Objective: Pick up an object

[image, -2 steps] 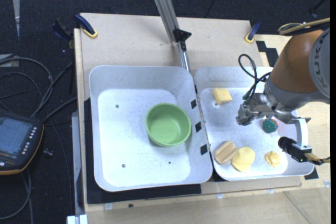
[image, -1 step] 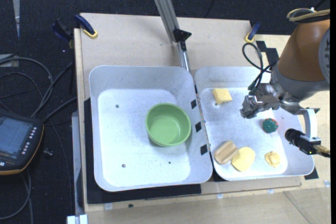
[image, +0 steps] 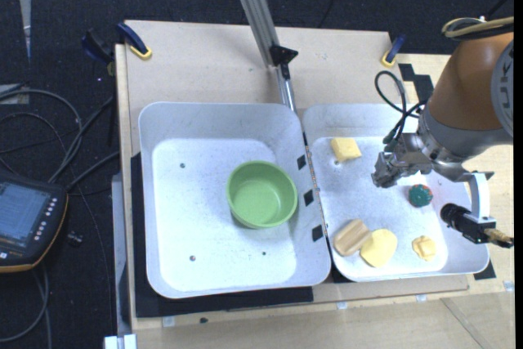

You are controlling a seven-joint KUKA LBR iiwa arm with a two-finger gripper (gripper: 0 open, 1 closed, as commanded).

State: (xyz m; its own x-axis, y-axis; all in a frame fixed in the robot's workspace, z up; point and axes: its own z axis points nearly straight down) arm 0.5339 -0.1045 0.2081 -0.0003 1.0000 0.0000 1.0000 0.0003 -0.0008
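Observation:
The right bin (image: 359, 123) holds a yellow block (image: 346, 149) near its back, a small teal ball (image: 420, 195) on the right, a tan bread-like piece (image: 351, 236) beside a pale yellow round piece (image: 378, 248) at the front, and a small yellow piece (image: 423, 247) at the front right. My gripper (image: 386, 174) hangs over the middle of this bin, just left of the teal ball and right of the yellow block. Nothing shows between its tips.
A green bowl (image: 262, 194) stands in the left bin (image: 163, 135). A metal pole (image: 255, 4) slants down to the ridge between the bins. Black clips sit along that ridge. A black part (image: 459, 222) of the arm hangs over the right bin's right rim.

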